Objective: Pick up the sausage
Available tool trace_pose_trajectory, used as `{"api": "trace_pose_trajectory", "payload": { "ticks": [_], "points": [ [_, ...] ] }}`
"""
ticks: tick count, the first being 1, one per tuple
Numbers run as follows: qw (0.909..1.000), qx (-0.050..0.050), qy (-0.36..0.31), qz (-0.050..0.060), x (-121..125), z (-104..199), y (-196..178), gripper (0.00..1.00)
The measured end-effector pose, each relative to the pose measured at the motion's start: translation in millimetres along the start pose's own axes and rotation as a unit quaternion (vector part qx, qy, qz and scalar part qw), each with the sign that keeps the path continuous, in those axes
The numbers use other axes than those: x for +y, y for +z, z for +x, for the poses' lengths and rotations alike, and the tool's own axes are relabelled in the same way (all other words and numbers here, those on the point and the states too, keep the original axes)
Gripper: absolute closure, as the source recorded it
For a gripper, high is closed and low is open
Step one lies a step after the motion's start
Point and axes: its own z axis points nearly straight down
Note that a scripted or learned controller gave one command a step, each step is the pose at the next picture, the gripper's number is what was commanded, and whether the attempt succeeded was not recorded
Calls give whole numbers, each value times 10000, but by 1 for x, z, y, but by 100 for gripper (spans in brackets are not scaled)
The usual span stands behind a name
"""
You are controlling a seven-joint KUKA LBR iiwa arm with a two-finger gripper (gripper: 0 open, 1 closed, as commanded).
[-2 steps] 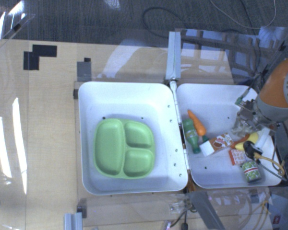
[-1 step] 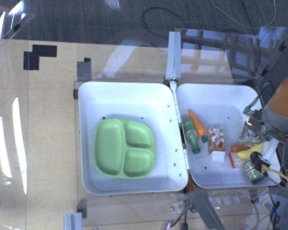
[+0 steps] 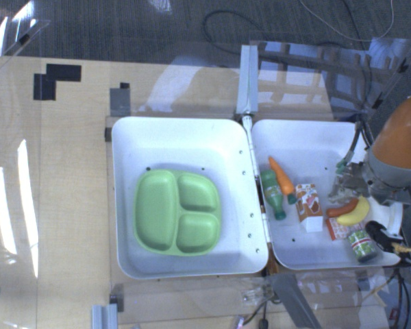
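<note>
Two white bins on pale wood bench, grey carpet beyond.
Left: green divided plate. Right: sausage against banana; gripper directly above, grip state indiscernible.

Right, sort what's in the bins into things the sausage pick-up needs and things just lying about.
For the job:
- sausage
- gripper
- right bin

Lying about:
- banana
- carrot
- green bottle
- small carton
- green can
- green divided plate
- left bin
</note>
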Motion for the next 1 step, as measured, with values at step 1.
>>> {"api": "trace_pose_trajectory", "payload": {
  "ticks": [1],
  "points": [
    [9964,0,853,-3,14,-6,0,100]
  ]
}}
